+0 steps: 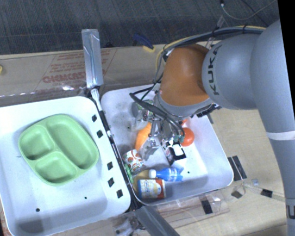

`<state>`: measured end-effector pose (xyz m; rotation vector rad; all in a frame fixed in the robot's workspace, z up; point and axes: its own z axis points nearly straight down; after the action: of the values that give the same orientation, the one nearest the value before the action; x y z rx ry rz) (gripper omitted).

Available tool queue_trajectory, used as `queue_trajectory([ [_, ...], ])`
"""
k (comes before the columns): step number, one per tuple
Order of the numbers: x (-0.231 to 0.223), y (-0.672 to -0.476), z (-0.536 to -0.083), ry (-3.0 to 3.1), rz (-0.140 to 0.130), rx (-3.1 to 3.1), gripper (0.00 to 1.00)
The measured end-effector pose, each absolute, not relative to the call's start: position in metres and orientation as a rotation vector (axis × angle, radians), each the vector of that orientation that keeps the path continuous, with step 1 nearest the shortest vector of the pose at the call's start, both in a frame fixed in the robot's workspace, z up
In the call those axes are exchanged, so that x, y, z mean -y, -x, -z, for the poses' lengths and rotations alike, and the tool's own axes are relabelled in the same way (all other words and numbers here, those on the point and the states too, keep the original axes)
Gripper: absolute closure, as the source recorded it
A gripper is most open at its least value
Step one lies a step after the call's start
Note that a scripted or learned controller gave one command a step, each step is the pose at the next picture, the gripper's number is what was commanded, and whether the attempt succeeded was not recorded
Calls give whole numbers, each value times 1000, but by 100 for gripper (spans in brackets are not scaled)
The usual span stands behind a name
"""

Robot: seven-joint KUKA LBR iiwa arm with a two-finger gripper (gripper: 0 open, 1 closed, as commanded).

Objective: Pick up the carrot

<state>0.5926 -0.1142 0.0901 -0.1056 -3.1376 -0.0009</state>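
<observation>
Whether the jaws are parted or closed, I cannot tell; the gripper (pixel 158 135) hangs low in the right bin (pixel 215 157), right against the carrot (pixel 142 136), presumably lined up to grab it. A green divided plate (pixel 59 149) sits in the left bin (pixel 6 163).

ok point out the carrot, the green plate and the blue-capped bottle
carrot (pixel 142 136), camera view, on its orange body left of the gripper
green plate (pixel 58 148), camera view, on the ridge between its compartments
blue-capped bottle (pixel 168 174), camera view, on the bottle's blue middle
</observation>
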Motion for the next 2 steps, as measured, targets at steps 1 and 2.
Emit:
queue_trajectory([
  [1, 114, -593, -99, 101, 2, 3138, 100],
  [2, 113, -593, -99, 100, 2, 3138, 0],
])
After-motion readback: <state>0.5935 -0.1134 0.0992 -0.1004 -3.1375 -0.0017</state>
